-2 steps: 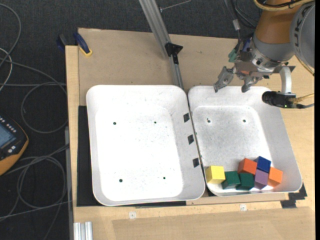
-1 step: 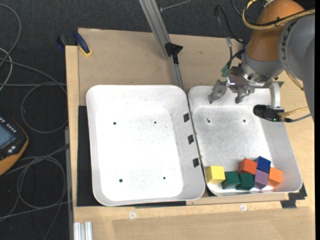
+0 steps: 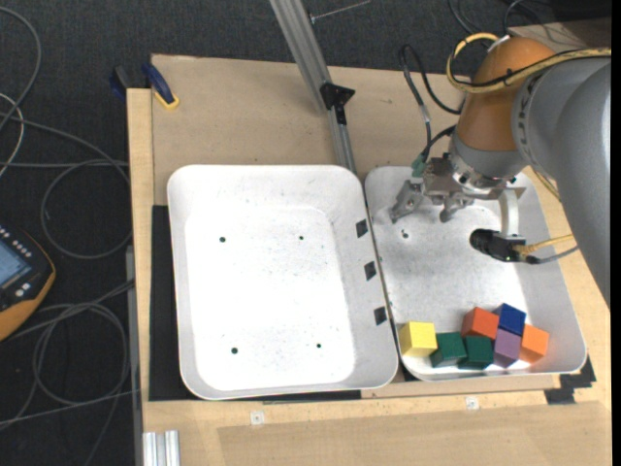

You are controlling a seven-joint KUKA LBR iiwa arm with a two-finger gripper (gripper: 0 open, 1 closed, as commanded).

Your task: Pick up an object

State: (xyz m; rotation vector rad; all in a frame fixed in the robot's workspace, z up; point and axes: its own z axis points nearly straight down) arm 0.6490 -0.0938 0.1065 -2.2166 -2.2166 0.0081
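Several coloured blocks lie bunched in the near corner of the right bin (image 3: 439, 278): a yellow one (image 3: 419, 337), a green one (image 3: 448, 349), an orange one (image 3: 479, 321), a blue one (image 3: 510, 316), a purple one (image 3: 507, 345) and others. My gripper (image 3: 424, 211) hangs over the far end of that bin, well away from the blocks. Its two fingers are spread open and nothing sits between them. The orange band and grey arm rise behind it at the upper right.
The left bin (image 3: 262, 289) lies beside the right one, with black clips along the shared wall. A slanted metal post (image 3: 310, 56) stands behind the bins. A black connector (image 3: 495, 245) with a cable hangs near the wrist.
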